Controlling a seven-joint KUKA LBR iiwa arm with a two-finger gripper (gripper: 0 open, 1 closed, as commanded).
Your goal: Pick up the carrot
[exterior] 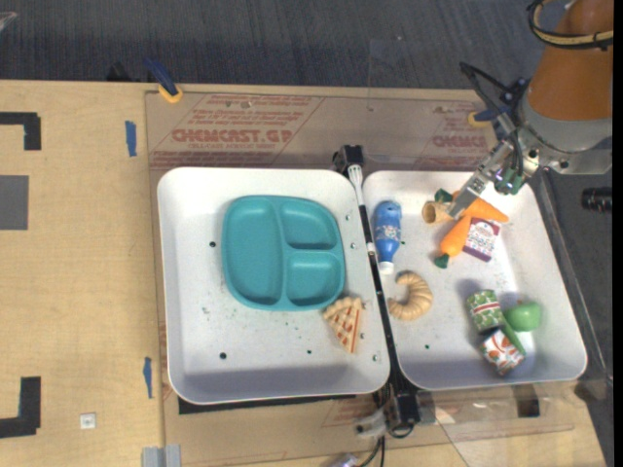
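The gripper (477, 189) hangs low over the right bin (560, 261), its fingers unreadable from here, right at the carrot (454, 238) lying beside the purple-labelled box (481, 240): the grasp step, seemingly, needing a clean pinch before lifting.

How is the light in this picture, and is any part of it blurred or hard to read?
In the camera view the light is even and soft, with faint shadows; the teal plate and the croissant look sharp; the gripper above the carrot is small and slightly blurred, so its grip is unclear.
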